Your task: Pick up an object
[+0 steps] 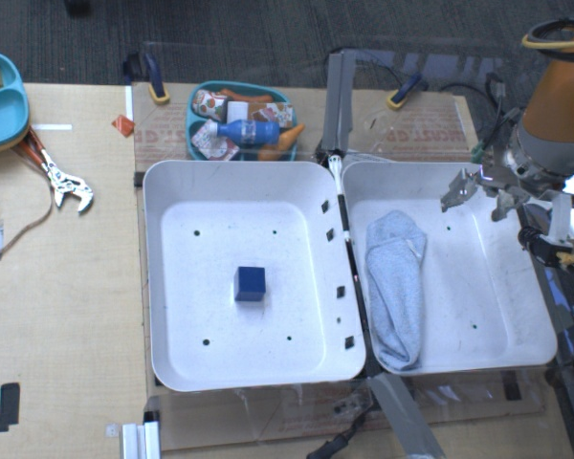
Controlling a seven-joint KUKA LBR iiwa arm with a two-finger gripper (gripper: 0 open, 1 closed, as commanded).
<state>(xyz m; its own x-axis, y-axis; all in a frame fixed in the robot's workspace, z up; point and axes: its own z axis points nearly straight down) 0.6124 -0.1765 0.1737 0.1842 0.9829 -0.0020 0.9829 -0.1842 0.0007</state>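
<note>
A small blue cube [251, 283] sits flat on the floor of the left bin [172, 352], close to the bin's middle and a little toward its near edge, touching nothing else. Just right of the left bin, sharing a wall line, stands the right bin [497, 342]. A grey towel [395, 285] lies bunched lengthwise in it, along the side nearest the left bin. The gripper [478, 191] hovers over the right bin's far right corner, well apart from the cube and clear of the towel; its fingers are spread, with nothing between them. The arm [553, 103] rises behind it with its orange band. Beyond the left bin's far edge sits a teal tub [199, 98] crowded with small items. Farther left of the left bin, a wrench [67, 187] lies on the bench [57, 323].
</note>
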